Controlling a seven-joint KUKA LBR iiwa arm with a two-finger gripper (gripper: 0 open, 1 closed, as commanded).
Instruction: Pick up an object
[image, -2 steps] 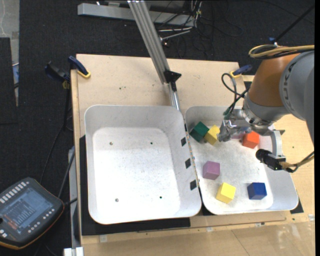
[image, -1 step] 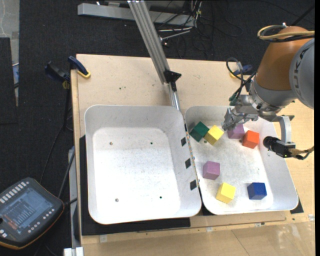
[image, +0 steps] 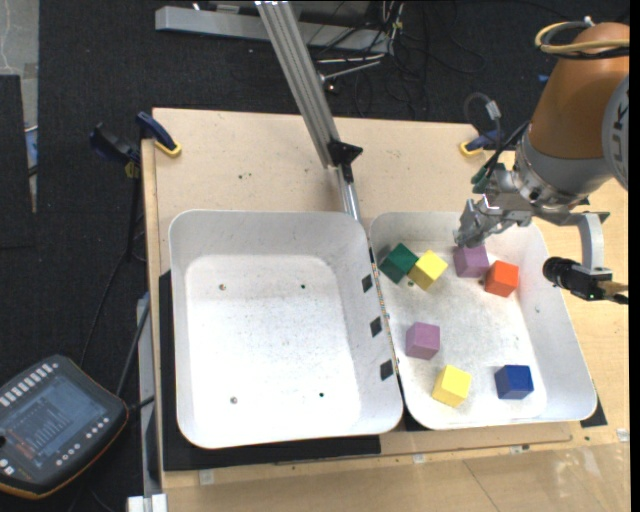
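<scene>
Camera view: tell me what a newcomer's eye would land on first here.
First the arm's orange band at upper right, with the gripper low over a purple cube near the right bin's far edge. Next, the coloured cubes scattered in that bin: green, yellow, orange, blue.

Purple cube (image: 470, 261), orange cube (image: 502, 278), white bins (image: 200, 235)
</scene>
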